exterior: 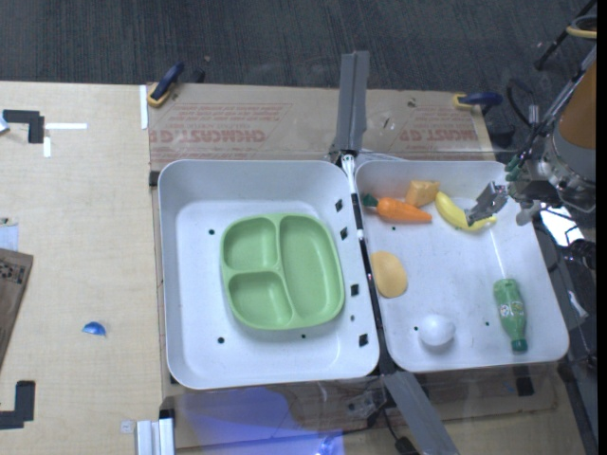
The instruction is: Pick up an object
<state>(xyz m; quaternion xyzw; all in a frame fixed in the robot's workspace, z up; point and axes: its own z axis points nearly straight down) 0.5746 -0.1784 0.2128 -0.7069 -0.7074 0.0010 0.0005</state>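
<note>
Although the banana point(453, 212) sits right under the jaws, nothing shows it lifted: it lies on the floor of the right bin point(545, 282), near the far wall, with the gripper point(487, 207) at its right end. The gripper is small and partly blurred, so how wide the jaws stand, and whether they have closed on the fruit, cannot be told. Just left of the banana lie a carrot point(402, 211) and a yellow-orange chunk point(423, 192). Nearer the camera are a tan oval piece point(389, 274), a white ball point(436, 331) and a green bottle point(510, 314) by the right wall. The left bin point(180, 254) holds a green divided tray point(283, 271). Judged from this, the approach looks done; a firm grasp and the lift off the desk remain.
</note>
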